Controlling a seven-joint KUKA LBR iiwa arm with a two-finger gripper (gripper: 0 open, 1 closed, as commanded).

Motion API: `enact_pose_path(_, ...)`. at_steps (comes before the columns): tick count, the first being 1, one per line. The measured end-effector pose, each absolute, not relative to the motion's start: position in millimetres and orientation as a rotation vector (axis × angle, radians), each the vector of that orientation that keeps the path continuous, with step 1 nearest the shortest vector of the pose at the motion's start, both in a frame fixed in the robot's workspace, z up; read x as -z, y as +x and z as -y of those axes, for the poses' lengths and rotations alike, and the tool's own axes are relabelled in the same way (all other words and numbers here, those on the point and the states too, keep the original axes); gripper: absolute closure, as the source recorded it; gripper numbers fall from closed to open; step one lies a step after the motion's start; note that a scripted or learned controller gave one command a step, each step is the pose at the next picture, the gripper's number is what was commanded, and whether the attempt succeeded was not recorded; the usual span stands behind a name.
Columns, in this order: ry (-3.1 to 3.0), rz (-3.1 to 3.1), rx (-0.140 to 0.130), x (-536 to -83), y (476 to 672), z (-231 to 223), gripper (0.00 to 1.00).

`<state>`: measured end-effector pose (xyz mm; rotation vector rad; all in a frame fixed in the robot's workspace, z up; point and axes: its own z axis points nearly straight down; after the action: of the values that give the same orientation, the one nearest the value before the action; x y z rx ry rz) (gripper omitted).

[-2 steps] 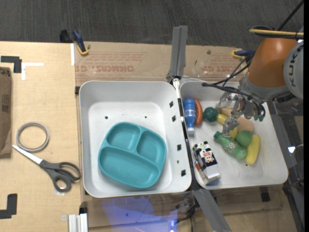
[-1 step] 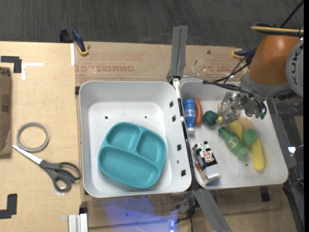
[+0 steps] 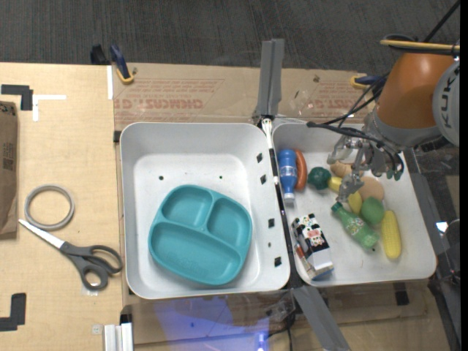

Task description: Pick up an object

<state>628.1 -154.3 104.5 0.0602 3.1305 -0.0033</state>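
Observation:
My gripper point(image 3: 356, 183) hangs over the right bin point(image 3: 417, 265), low above a cluster of toy food. Right under it lie a small yellow piece point(image 3: 353, 200), a peach-coloured piece point(image 3: 373, 189) and a tan piece point(image 3: 340, 170). Around these are a dark green ball point(image 3: 319, 178), a green lime point(image 3: 373, 210), a yellow corn cob point(image 3: 392, 234) and a green bottle point(image 3: 355, 227). A blue and orange bottle point(image 3: 288, 170) lies along the bin's left wall. A black and white carton point(image 3: 312, 246) sits at the front left.
The left bin point(image 3: 139, 152) holds a teal divided plate point(image 3: 201, 234). On the wooden bench to the left lie scissors point(image 3: 79, 256) and a tape roll point(image 3: 49, 205). Cables run from the arm's orange band point(image 3: 409, 86) over the right bin's far edge.

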Motion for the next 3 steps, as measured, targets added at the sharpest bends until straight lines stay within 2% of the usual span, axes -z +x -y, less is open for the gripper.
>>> enact_pose_path(1,0.104,-3.137,0.0,-92.7,607.0,151.9,0.0)
enact_pose_path(2,0.269,-3.127,0.0,-92.7,557.5,173.0,0.0)
enact_pose_path(3,0.264,-3.124,0.002,-102.7,559.1,172.0,1.0)
